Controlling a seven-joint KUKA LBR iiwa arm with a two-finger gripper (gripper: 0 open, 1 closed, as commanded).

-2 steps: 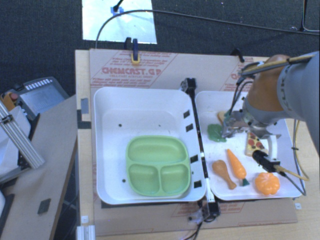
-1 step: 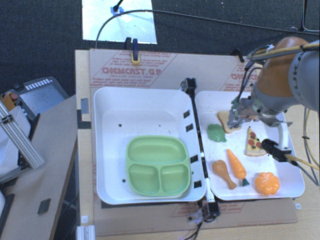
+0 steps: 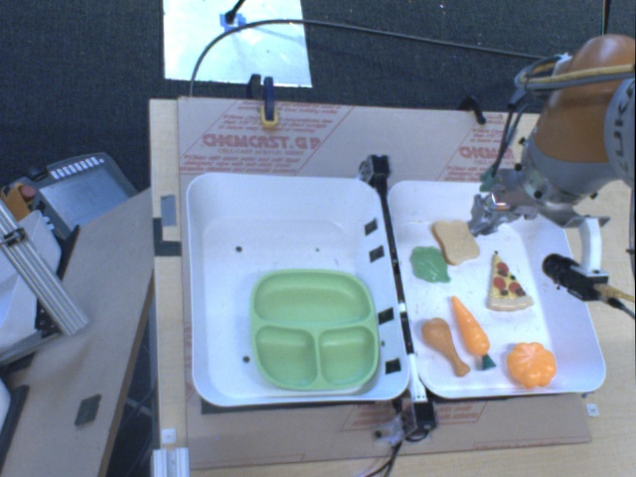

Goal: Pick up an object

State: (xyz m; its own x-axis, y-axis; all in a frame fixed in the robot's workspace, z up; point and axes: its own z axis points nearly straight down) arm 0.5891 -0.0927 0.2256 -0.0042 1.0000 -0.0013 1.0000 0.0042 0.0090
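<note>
- Hovering over the right bin [image 3: 592, 351], my gripper [image 3: 484, 215] sits just beside the bread slice [image 3: 456, 241]; whether it is released or clenched I cannot tell
- I'd take the bread as target: centre over it, then drop straight down
- Close by lie the green leaf [image 3: 430, 264] and pizza slice [image 3: 508, 284]; I must not nudge them
- Farther out are the carrot [image 3: 470, 327], drumstick [image 3: 444, 344] and orange [image 3: 532, 365]
- The left bin [image 3: 214, 207] holds a green tray [image 3: 313, 328]
</note>
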